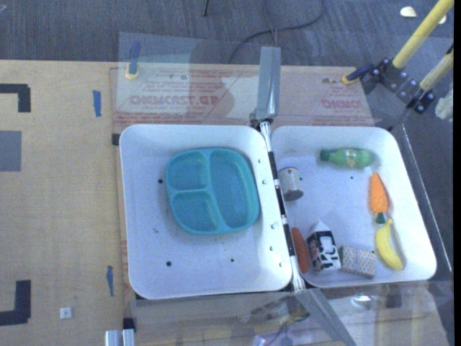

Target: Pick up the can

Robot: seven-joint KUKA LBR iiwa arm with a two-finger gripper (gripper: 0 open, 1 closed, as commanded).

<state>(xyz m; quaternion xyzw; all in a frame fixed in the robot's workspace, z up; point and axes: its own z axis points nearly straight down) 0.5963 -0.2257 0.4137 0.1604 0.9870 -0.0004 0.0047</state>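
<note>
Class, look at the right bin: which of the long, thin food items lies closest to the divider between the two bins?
The red hot dog, lying right along the divider at the bin's lower left. The carrot and banana lie near the opposite wall.

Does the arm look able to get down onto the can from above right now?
Probably yes. The can lies in the right bin close to its left wall, with nothing on top; that wall may crowd a finger, while the carton sits apart.
</note>
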